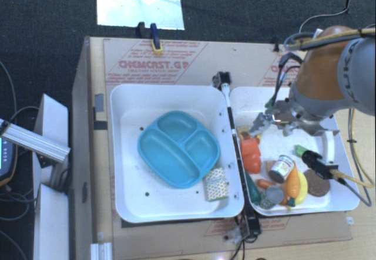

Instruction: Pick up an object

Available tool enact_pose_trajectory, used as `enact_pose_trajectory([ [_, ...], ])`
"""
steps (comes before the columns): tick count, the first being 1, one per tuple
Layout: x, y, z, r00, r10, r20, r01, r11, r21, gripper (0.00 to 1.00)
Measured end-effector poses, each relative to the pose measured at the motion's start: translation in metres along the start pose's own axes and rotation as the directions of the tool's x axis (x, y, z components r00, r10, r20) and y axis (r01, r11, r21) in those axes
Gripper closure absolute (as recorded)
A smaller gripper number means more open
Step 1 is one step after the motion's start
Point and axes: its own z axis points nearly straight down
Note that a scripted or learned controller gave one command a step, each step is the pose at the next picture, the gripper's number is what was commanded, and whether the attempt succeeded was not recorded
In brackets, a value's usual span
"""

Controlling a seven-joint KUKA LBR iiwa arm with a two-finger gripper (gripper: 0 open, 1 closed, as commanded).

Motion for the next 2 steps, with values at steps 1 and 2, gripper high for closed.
enact_pose_trajectory([
  [1, -0.063, -0.001, -0.041, 1.000, 0.000, 0.002, 0.000, 1.000, -0.002, 0.00],
  [2, 0.002, 0.006, 0.001, 1.000, -0.003, -0.001, 0.003, 1.000, 0.000, 0.00],
])
